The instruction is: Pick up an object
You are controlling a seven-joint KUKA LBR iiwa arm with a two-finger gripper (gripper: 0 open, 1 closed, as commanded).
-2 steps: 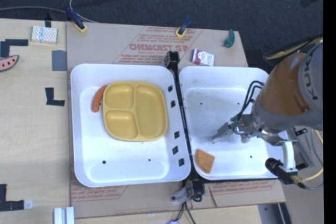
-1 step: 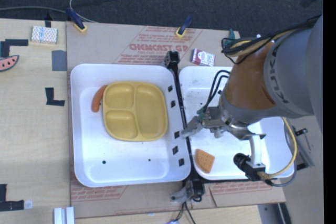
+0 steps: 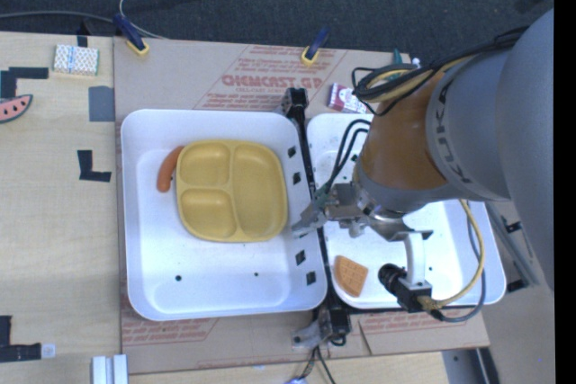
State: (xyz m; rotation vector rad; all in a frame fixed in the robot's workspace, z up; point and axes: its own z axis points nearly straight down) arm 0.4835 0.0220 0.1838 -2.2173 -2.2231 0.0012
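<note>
A yellow divided plate lies in the left white bin. An orange sausage-shaped piece rests against the plate's left edge. A small orange waffle-like cracker lies at the front left of the right bin. My gripper hangs over the divide between the two bins, just right of the plate and above the cracker in the view. The grey arm with its orange band covers most of the right bin. I see nothing held in the gripper.
The bins sit on a cardboard sheet held by yellow-blue clamps. A small wrapped packet lies behind the right bin. A checkered pad and black tape marks sit on the wooden bench at left. Cables loop across the right bin.
</note>
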